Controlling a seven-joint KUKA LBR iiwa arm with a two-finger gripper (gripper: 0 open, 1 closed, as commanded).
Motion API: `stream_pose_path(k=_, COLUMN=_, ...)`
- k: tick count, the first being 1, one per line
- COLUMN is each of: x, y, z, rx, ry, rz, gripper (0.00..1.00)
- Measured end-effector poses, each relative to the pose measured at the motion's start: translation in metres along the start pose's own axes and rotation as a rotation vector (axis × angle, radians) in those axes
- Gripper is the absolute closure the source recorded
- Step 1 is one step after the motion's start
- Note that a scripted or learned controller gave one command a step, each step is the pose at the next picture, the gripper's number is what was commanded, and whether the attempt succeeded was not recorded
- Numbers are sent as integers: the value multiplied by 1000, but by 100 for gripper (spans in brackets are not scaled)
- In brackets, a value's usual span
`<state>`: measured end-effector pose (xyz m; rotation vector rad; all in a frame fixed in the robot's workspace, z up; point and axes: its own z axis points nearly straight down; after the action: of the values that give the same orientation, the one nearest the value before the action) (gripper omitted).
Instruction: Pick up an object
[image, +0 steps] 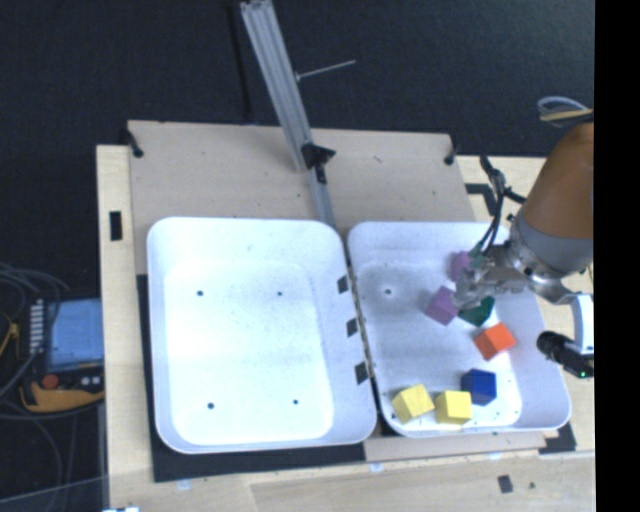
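Observation:
My gripper (476, 288) hangs low over the right bin (400, 250), in its upper right part, under the grey arm with the orange band (562, 190). A purple block (440, 305) lies just left of the gripper tip. A dark green block (479, 312) sits right below the tip, partly covered by it. A second purple piece (459, 264) shows just above and left of the gripper. Nothing is visibly lifted off the bin floor.
An orange block (494, 341), a blue block (480, 385) and two yellow blocks (412, 403) (454, 406) lie toward the right bin's front. The left bin (250, 240) adjoins it. A slanted metal pole (285, 90) rises behind the bins.

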<state>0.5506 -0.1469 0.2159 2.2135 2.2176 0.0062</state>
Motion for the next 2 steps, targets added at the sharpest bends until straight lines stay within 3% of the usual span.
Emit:
stream_pose_path(k=1, x=-2, y=2, z=-54, rx=1, ry=0, rz=-1, gripper=100)
stream_pose_path(k=2, x=38, y=19, z=-55, rx=6, ry=3, rz=-4, gripper=100)
